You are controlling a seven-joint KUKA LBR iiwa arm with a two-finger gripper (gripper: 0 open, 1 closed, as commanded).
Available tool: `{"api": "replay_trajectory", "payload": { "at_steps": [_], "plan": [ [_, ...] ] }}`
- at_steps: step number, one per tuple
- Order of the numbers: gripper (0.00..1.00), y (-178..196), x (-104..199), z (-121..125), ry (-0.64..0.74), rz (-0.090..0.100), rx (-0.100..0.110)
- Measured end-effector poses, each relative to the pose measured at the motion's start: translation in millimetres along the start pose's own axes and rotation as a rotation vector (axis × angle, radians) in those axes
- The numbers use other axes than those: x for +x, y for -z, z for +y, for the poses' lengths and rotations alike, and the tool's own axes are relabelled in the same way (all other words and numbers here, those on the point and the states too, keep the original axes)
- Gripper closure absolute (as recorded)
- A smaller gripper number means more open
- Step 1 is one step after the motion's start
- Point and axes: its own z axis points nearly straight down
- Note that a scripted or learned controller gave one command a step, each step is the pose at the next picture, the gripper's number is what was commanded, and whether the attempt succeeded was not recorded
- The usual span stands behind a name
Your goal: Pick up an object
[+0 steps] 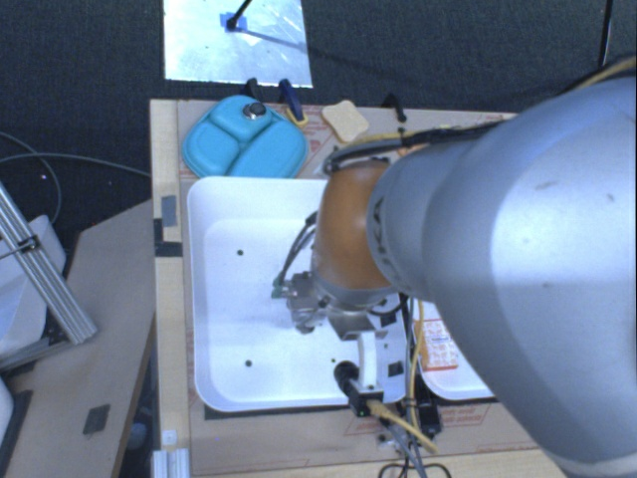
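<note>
My arm [498, 267] comes in from the right, large and close to the camera, and hides most of the right bin. Its orange band [348, 229] hangs over the right side of the left white bin [234, 287]. Below the band, the gripper [304, 312] points down at the bin floor near the bin's middle right. I make out no object at its tip. A red and white printed item [438, 347] lies in the visible strip of the right bin [460, 386], just beside the arm.
Behind the left bin sit a blue divided lid or tray [244, 139], a tan sponge-like piece [345, 119] and a blue-handled tool [291, 98]. A shiny metal sheet [234, 28] lies further back. Cables [403, 431] hang at the bench's front edge.
</note>
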Motion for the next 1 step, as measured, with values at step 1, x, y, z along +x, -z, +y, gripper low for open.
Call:
{"api": "replay_trajectory", "payload": {
  "at_steps": [1],
  "plan": [
    [1.00,-24.5,15.3,57.9,-0.003,-0.002,-0.009]
  ]
}}
